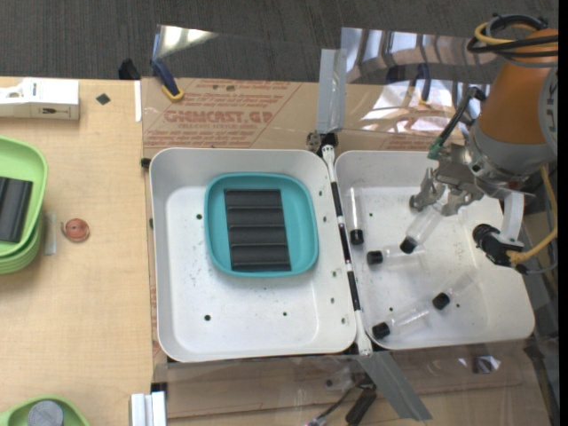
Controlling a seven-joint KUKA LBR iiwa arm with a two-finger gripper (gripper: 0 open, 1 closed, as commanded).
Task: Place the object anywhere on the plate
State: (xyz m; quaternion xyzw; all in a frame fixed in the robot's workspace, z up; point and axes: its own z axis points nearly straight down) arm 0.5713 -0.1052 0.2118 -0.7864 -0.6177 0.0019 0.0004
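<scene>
A teal plate [306, 229] with a dark ridged insert lies in the left white bin [177, 318]. Several clear tubes with black caps lie in the right white bin [497, 322]. One clear tube [420, 232] slants down-left, its black cap at the lower end. My gripper [438, 204] hangs over this tube's upper end at the back of the right bin. Its fingers stand spread apart and nothing is visibly clamped between them. The grey arm with its orange band [524, 87] comes in from the upper right.
More tubes lie in the right bin: one along the left wall [352, 218], one near the front [401, 319], another at mid-right [450, 291]. A loose black cap [374, 256] sits nearby. Green dishes [18, 207] stand on the bench at far left.
</scene>
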